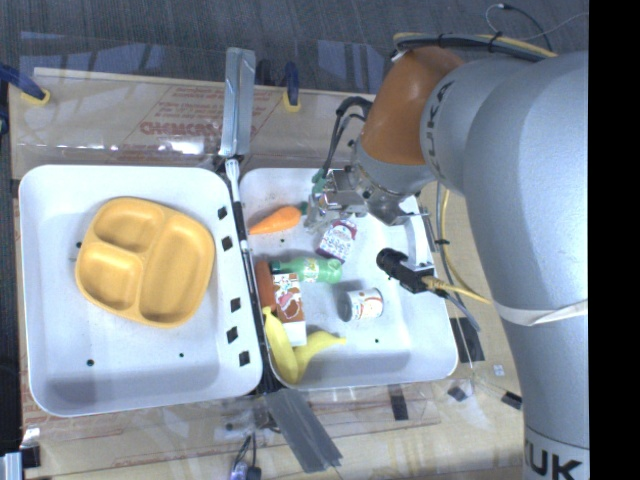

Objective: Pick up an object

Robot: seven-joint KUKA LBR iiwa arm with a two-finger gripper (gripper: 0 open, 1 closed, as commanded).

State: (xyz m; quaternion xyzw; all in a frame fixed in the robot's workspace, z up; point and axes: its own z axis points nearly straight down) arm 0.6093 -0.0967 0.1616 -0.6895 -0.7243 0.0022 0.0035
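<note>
The grey arm (500, 158) is reaching into the right bin (425, 343), its hand (335, 206) sitting over a small purple-labelled bottle (337, 239); I cannot tell the hand's state. Carrot (275, 220), green bottle (310, 269), banana (295, 350) and can (364, 304) are lying nearby.

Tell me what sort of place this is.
Probably a robotics lab set up for bin-picking tests: a grey KUKA arm reaches over two white bins, one holding a yellow divided plate, the other toy food such as a banana and a carrot.
</note>
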